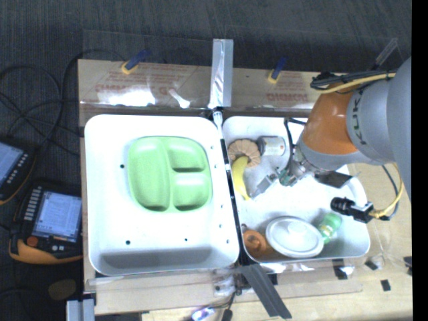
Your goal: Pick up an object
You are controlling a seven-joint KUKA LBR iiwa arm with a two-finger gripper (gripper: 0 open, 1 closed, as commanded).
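- Currently the claw (267, 181) sits low in the right bin (358, 246), at the end of the grey arm (348, 126) reaching in from the right.
- I cannot tell how the claw is set; it is small and blurred against the white floor, and I see nothing clamped in it.
- Candidates around the claw: a yellow banana-like piece (239, 174) just to its left, a tan ring-shaped object (245, 150) up and left, a small grey cylinder (271, 146) directly above.
- Below the claw: a white bowl (293, 237), with a green bottle (328, 223) to its right and a brown object (253, 243) to its left.
- The left bin (100, 179), well to the claw's left, carries a green divided tray (168, 172).
- Judgement: the yellow piece is the nearest target.
- To do it well, I would centre the claw over the piece's narrow width, descend straight, and keep clear of the bin's dividing wall beside it.
- Risk: the tan ring lies close to the yellow piece; a skewed approach could nudge both.
- I would confirm the grip before lifting.
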